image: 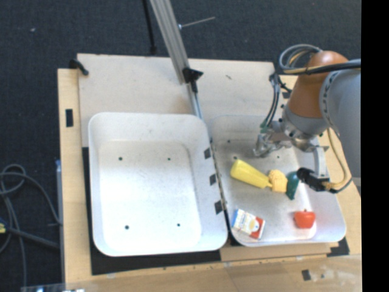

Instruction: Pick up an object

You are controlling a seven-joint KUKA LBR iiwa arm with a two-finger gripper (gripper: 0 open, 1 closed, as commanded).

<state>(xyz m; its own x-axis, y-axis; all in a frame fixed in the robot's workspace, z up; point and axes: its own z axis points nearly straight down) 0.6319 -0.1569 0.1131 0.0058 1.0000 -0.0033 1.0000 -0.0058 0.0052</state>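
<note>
The gripper (265, 146) is seen lowered over the upper part of the right bin (243, 126), above bare floor; whether the jaws are released or clenched cannot be told, and nothing is seen between them. A yellow object (249, 173), a green piece (292, 186), a red item (304, 218) and a small carton (248, 224) lie nearer the front. The arm (322, 96) is cut off at right.

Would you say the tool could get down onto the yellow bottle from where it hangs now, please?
Probably yes. The tool hangs over the right bin, just above the yellow bottle, with bare bin floor between them. The bottle's far end touches a small yellow toy, which might crowd a grasp there.
</note>
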